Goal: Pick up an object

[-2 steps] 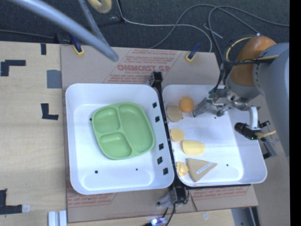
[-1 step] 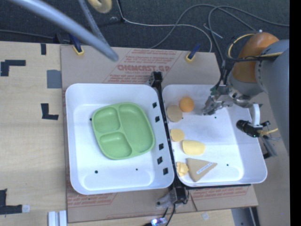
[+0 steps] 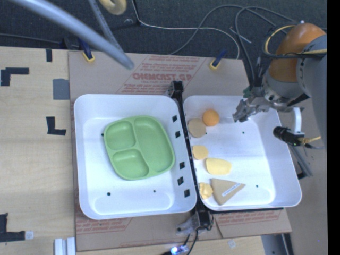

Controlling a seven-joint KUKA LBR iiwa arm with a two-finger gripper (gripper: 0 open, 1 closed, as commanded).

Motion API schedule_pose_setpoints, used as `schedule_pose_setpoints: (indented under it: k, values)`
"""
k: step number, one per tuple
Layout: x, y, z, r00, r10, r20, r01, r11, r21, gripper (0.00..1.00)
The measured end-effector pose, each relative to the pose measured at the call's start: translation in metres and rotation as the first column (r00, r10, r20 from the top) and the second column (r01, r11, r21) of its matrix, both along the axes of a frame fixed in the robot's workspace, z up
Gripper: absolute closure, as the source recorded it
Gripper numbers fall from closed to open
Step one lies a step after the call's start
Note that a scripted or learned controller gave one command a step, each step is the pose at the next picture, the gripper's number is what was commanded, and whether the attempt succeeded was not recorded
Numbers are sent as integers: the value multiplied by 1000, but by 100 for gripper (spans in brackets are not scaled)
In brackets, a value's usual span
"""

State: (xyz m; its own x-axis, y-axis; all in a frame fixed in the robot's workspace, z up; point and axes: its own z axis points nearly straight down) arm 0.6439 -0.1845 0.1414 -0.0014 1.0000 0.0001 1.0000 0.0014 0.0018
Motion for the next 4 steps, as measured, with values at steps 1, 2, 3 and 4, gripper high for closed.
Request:
schedule_pose_setpoints:
  k: [1,2,3,4]
  values:
    - [3,-5,44,1000,0,1,0,1000,-1,100]
    - [6,-1,87,1000,0,1,0,1000,0,100]
    - [-13,53,94,1000,2,-3,-2,1000,0,100]
    - [-36,105,95,1000,2,-4,-2,1000,0,100]
